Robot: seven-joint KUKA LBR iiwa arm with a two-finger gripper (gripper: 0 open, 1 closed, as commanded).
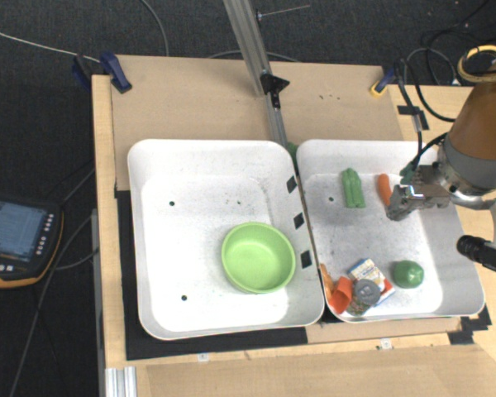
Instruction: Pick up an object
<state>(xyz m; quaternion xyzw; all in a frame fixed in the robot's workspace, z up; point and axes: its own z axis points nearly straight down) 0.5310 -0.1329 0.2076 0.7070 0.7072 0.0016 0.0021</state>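
Several small objects sit in the right bin, and the gripper hangs by its far right side, just beside an orange piece; how its hand stands I cannot tell. Risk: that smooth, slim orange stub could squirt sideways toward the ridged green block. Near the front edge, a glossy green ball and a round metal can look slippery too. A smooth green bowl sits in the left bin.

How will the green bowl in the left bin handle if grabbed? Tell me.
The green bowl looks like thin plastic, so probably light and stiff. It sits upright on the floor of the left bin, so unlikely to tip. Its smooth, rounded rim may slip unless one finger goes inside.
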